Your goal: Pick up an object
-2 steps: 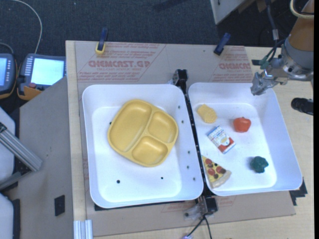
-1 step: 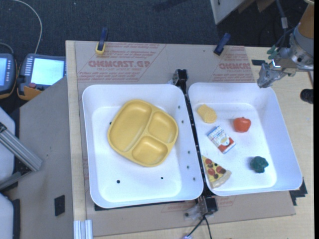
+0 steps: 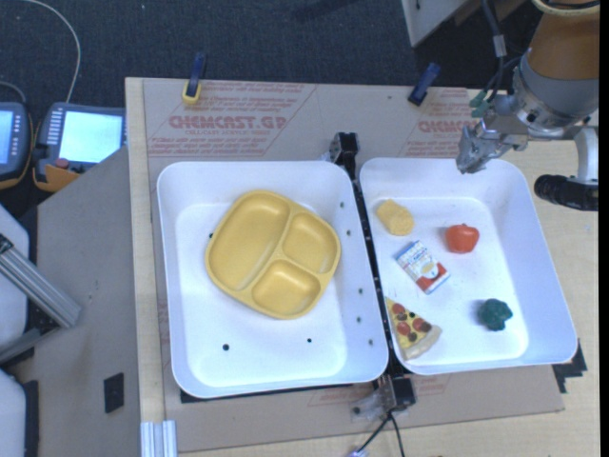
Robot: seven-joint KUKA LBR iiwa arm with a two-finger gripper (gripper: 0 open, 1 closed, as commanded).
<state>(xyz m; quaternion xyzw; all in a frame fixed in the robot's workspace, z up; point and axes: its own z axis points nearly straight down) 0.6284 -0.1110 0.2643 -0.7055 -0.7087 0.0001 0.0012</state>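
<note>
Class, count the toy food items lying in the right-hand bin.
5: yellow lump far left, red tomato centre, small carton middle, pizza slice near left, green broccoli near right.

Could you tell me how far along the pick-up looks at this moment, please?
Nothing looks picked yet: the tomato, carton, pizza slice, broccoli and yellow lump all lie in the right bin. In hand: the claw hangs at that bin's far rim, carrying nothing visible. Left: descend, grip, lift.

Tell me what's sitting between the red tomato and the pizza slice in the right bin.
The small blue, white and red carton lies between the tomato and the pizza slice, apart from both, on the right bin floor in the camera view.
</note>
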